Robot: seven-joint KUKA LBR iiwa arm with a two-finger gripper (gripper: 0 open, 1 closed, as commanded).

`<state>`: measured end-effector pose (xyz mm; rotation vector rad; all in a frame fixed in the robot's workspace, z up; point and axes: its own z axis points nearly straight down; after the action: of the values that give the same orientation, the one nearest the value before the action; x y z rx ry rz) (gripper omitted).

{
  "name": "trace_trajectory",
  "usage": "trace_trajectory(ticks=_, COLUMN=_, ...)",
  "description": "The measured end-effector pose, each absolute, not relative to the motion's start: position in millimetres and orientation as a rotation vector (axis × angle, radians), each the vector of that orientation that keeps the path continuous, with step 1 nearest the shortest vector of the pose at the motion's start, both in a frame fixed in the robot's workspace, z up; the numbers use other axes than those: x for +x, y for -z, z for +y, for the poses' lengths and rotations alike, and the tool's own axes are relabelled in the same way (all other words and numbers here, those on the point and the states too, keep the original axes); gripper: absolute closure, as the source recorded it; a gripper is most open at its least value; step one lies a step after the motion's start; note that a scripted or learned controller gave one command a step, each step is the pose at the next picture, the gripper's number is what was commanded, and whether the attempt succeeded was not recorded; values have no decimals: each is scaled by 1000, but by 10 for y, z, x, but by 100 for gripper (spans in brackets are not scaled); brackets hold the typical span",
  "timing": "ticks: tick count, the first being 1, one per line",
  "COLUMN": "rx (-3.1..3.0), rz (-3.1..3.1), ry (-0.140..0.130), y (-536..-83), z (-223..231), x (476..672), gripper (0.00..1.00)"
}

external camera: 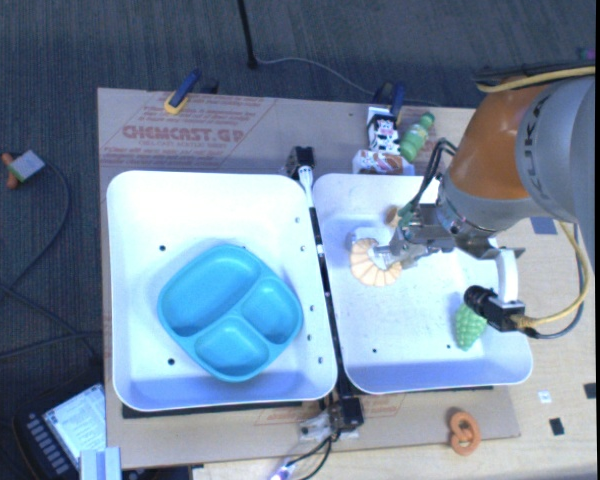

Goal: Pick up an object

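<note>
A round orange-and-cream scalloped object (366,264) lies in the right bin (420,368), near its left side. My gripper (390,258) is down in that bin, right at the object's right edge and touching or overlapping it. A green bumpy toy (468,326) rests by the bin's right wall, beside a black fitting on the arm's cable. The grey arm with its orange band (500,158) covers the bin's upper right part. A small orange piece (391,214) peeks out beside the wrist.
The left bin (140,208) holds a blue three-compartment tray (230,310). Behind the right bin stand a small toy figure (382,140) and a green item (414,138). An orange ring (464,430) lies on the board in front.
</note>
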<state>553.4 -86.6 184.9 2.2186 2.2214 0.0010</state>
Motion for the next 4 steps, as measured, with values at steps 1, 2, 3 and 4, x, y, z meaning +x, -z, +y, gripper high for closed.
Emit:
trace_trajectory(ticks=1, rx=2219, rz=2223, ry=2, y=-1759, z=-945, x=6012, gripper=100)
trace_trajectory(ticks=2, rx=2218, rz=2223, ry=2, y=-1845, z=-629, x=6669, gripper=100)
trace_trajectory(ticks=3, rx=2216, rz=2221, ry=5, y=-1945, z=-636, x=6670, gripper=100)
trace_trajectory(ticks=4, rx=2221, rz=2220, ry=2, y=-2609, z=-883, x=5614, gripper=100)
